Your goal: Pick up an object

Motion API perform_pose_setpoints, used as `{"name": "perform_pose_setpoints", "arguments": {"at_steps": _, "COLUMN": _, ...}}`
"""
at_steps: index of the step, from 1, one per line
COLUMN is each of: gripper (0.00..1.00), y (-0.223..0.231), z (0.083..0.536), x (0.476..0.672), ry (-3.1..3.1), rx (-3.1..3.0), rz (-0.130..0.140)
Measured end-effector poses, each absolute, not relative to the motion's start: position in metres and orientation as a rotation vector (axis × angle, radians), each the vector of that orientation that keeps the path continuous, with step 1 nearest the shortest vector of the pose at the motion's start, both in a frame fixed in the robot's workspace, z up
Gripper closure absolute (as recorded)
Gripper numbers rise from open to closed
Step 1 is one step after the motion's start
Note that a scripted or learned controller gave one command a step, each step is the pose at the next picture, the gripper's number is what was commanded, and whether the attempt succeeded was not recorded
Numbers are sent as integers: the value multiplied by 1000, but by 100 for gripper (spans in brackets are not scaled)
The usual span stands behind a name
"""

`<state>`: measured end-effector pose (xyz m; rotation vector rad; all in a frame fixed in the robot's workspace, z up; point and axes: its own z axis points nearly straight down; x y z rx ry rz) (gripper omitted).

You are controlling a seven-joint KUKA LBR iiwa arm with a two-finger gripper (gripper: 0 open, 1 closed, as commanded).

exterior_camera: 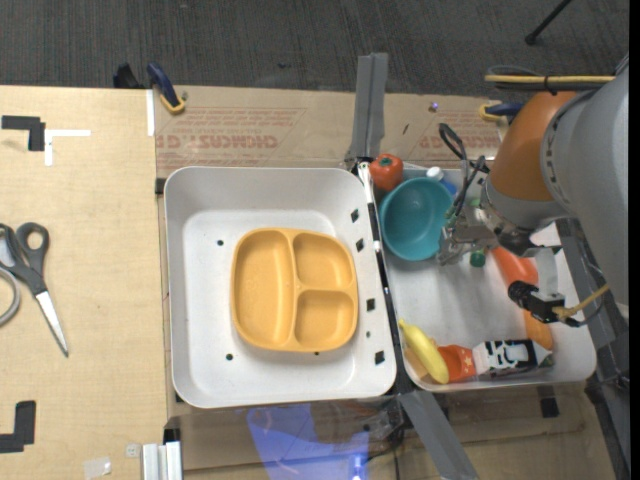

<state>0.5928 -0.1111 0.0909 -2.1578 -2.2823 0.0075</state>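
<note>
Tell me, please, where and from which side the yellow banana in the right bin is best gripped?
Probably across the middle of the banana, from straight above. It lies flat and runs diagonally, so close across its narrow width. Its lower end touches an orange object, so grip the freer upper half.

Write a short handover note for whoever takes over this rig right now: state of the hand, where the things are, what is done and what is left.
Hand: low in the right bin, beside the teal bowl; nothing seen between its fingers.
Right bin also holds a tomato-like red piece, a banana, orange items and a black-and-white labelled item along its near edge.
Left bin: yellow divided plate.
Scissors lie on the bench, left.
Done: nothing lifted yet.
Left: grasp one object and raise it.
</note>
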Motion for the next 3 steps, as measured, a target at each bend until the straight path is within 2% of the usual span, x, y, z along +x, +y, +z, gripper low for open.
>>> {"name": "perform_pose_setpoints", "arguments": {"at_steps": 1, "gripper": 100, "y": -111, "z": 90, "x": 558, "ry": -1953, "rx": -2457, "rz": 9}}
{"name": "perform_pose_setpoints", "arguments": {"at_steps": 2, "gripper": 100, "y": -96, "z": 90, "x": 537, "ry": -1552, "rx": -2728, "rz": 9}}
{"name": "perform_pose_setpoints", "arguments": {"at_steps": 3, "gripper": 100, "y": -186, "z": 112, "x": 590, "ry": -1474, "rx": -2775, "rz": 4}}
